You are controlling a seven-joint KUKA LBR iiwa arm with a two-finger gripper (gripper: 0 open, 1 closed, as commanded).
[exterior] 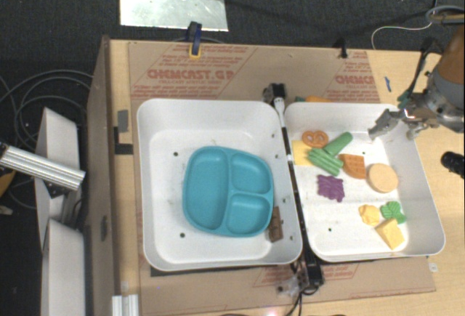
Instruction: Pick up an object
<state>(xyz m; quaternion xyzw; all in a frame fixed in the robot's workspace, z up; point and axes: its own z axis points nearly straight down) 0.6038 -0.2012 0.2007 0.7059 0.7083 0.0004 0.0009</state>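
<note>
The right bin (pixel 421 184) holds several toy foods: a brown pretzel (pixel 314 138), two green vegetables (pixel 330 151), a yellow piece (pixel 299 153), an orange slice (pixel 354 165), a round tan bun (pixel 382 178), purple grapes (pixel 330 187), a green broccoli (pixel 393 210) and a yellow wedge (pixel 390 233). My gripper (pixel 398 128) hangs over the bin's upper right corner, above and to the right of the bun. It is open, its fingers (pixel 379 126) spread with nothing between them.
The left bin (pixel 156 162) holds a blue divided plate (pixel 227 191). A small brown piece (pixel 275 224) lies at that bin's right rim. Cardboard covers the bench behind the bins. Cables hang at the far right.
</note>
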